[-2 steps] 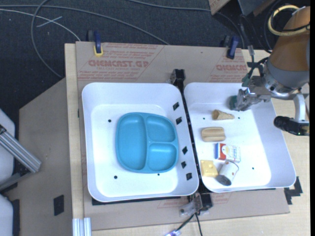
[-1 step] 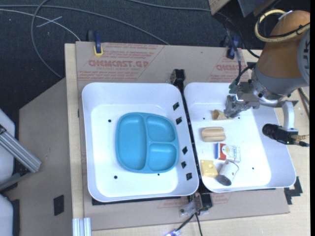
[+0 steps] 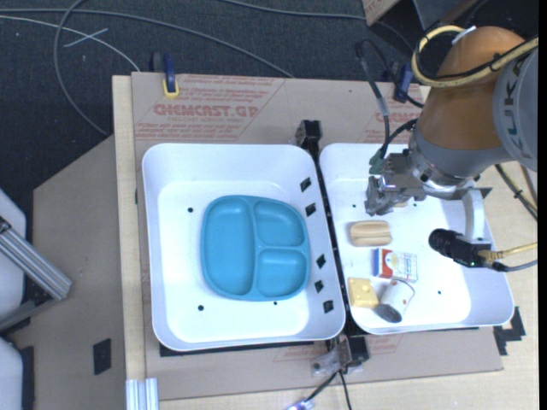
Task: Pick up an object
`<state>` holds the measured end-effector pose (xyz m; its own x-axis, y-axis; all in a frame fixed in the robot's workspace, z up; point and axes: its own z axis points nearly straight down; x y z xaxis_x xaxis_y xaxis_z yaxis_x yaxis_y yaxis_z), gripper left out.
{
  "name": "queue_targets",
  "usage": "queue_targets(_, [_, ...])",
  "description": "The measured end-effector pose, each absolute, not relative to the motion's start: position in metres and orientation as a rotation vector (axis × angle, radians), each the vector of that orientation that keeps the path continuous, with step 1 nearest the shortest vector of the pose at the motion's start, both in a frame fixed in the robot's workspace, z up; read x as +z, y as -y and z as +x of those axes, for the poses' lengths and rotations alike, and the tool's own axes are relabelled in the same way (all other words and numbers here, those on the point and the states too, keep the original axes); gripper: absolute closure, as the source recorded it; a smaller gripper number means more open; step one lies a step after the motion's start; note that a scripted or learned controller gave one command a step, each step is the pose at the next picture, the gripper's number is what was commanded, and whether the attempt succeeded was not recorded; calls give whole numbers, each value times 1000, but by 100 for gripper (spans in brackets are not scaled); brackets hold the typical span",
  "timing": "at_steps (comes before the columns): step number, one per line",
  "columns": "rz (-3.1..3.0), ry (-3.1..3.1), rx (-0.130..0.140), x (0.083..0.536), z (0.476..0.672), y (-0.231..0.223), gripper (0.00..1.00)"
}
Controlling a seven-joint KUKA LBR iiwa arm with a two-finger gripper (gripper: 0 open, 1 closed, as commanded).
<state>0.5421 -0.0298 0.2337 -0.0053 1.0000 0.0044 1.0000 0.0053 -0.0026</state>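
My gripper [image 3: 376,205] hangs over the right bin [image 3: 487,301], just above a tan oblong block [image 3: 370,232]. In front of that block lies a small red, white and blue box [image 3: 396,266]. A yellow piece [image 3: 362,294] and a grey and white object [image 3: 391,304] rest near the bin's front edge. The fingers point down toward the tan block, and nothing shows between them.
The left bin [image 3: 162,254] holds a blue divided plate [image 3: 255,248]. A black clamp bar [image 3: 318,220] runs along the seam between the bins. The orange band and grey arm body [image 3: 466,92] loom over the right bin's back. A black cylinder with a yellow hose [image 3: 457,248] sticks out to the right.
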Motion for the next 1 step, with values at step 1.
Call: queue_targets(1, [-2211,2224,0,231,534,-20,100])
